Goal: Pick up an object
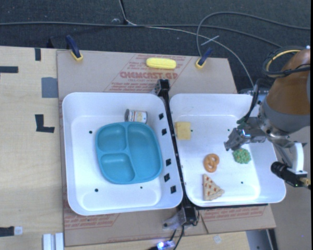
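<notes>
Broccoli floret (pixel 242 155), green, right bin (pixel 198 104): gripper (pixel 236 141) poised just at its far-left edge for a pick, grip state indiscernible; pretzel (pixel 211 163) nearby left.

Green broccoli piece (pixel 242 155) in right bin (pixel 198 104)

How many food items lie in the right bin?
4: a yellow cheese slice near the bin's left wall, a pretzel mid-bin, a pizza slice below it, and green broccoli beside the gripper, which may hide more.
</notes>
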Robot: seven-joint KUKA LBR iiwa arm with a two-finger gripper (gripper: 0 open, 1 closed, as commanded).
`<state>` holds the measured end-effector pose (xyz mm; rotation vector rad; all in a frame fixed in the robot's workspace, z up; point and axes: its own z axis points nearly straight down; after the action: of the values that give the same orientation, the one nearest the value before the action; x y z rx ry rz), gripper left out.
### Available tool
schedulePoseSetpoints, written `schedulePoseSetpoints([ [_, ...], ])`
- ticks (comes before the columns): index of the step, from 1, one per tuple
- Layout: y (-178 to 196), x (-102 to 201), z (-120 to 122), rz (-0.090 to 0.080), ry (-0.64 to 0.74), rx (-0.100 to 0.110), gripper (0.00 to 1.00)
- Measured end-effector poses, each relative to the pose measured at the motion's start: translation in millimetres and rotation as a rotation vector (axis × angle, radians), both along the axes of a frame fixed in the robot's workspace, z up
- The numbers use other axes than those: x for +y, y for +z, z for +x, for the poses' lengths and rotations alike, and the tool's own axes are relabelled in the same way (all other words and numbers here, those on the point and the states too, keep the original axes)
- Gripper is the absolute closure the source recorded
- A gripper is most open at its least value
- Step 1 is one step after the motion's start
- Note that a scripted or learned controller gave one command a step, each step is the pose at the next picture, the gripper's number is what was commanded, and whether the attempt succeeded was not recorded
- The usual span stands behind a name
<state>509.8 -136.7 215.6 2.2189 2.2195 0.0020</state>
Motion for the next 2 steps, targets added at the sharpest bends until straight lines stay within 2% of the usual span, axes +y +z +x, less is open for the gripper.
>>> schedulePoseSetpoints([
  [1,48,9,1,0.0,0.002,-0.001,1.0],
  [2,38,68,14,0.002,0.006,0.005,1.0],
])
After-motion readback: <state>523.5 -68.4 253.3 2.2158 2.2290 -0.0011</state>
